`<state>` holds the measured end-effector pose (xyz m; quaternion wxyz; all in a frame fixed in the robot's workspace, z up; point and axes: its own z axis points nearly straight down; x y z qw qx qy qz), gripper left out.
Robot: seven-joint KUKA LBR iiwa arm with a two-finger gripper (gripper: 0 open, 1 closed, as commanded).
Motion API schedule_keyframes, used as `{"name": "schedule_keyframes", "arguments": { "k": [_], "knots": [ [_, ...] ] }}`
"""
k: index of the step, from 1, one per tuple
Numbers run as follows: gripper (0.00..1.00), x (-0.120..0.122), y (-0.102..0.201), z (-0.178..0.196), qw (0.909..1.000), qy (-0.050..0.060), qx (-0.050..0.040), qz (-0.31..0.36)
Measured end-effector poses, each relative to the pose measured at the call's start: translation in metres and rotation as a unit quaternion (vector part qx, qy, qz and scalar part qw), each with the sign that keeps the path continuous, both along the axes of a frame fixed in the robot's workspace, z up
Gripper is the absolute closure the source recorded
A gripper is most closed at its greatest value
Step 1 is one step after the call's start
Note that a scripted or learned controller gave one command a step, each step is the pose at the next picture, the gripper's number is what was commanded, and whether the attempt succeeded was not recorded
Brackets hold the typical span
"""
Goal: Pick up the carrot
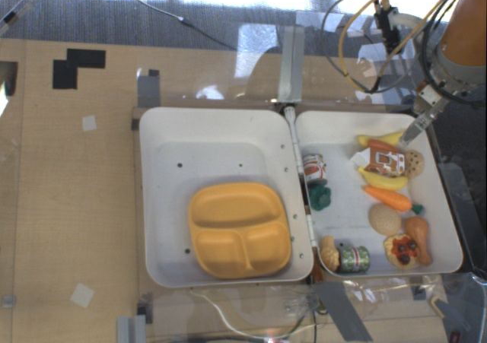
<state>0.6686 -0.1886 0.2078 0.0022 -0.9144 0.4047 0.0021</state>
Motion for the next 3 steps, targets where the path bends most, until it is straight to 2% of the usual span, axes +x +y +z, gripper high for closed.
{"name": "schedule_keyframes", "arguments": {
  "k": [1, 2, 3],
  "knots": [
    [1.0, 0.002, 0.005, 0.184, 0.9962, -0.012, -0.005, 0.086],
    [1.0, 0.0, 0.003, 0.086, 0.9903, -0.001, -0.0003, 0.139],
    [1.0, -0.002, -0.014, -0.043, 0.9787, 0.002, 0.0019, 0.205]
  ]
}}
